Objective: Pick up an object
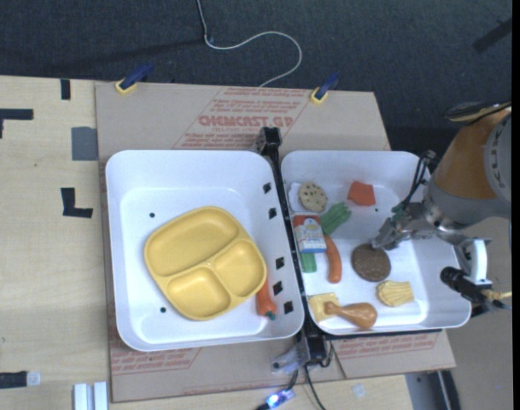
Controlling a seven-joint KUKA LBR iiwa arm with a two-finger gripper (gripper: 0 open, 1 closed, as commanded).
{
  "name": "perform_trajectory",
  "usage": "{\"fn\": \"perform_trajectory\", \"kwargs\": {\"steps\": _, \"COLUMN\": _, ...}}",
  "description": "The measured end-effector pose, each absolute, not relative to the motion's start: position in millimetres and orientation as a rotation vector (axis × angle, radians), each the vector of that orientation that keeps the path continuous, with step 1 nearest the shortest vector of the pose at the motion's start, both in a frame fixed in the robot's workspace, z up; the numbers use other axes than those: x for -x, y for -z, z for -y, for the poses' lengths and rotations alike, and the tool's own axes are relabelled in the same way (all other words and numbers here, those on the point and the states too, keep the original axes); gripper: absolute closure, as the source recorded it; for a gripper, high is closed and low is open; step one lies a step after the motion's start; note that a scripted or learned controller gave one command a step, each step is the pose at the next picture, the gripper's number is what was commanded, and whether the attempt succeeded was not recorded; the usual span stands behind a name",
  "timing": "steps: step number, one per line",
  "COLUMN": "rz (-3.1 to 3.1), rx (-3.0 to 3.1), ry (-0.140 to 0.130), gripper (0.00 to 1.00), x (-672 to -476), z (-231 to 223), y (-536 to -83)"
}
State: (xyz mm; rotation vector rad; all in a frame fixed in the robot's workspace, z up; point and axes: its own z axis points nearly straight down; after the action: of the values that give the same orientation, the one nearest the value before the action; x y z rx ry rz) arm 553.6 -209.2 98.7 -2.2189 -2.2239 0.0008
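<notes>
On the wooden tabletop (37, 254) a cardboard sheet (234, 118) carries the two white bins. The left bin (131, 186) holds a yellow divided plate (204, 261), lying tilted near the middle, and a small orange carrot (265, 301) rests just beside the plate's lower right corner, against the bin's right wall. The right bin (439, 310) holds the toy foods: a round cookie (312, 196) near the top left, a green piece (335, 219) beside it, a small carton (309, 237) with a red top, an orange sausage (334, 261) just right of that, a red-orange wedge (361, 194) near the top, a brown round patty (371, 262) in the middle, a ridged yellow chip (395, 294) below it, and a drumstick (353, 314) along the bottom edge. The grey arm, with its orange band (464, 165), reaches in from the right and angles down to the left, bringing the hand (385, 237) low over the bin, its tip at the upper edge of the patty. Whether the hand is open or closed cannot be told.
</notes>
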Motion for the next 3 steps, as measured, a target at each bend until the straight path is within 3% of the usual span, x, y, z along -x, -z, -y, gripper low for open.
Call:
{"fn": "perform_trajectory", "kwargs": {"steps": 2, "rz": 2.224, "rx": 2.221, "ry": 0.000, "gripper": 1.00, "x": -559.8, "z": 218, "y": -215}}
{"fn": "perform_trajectory", "kwargs": {"steps": 3, "rz": 2.221, "rx": 2.218, "ry": -0.003, "gripper": 1.00, "x": -559.9, "z": 218, "y": -222}}
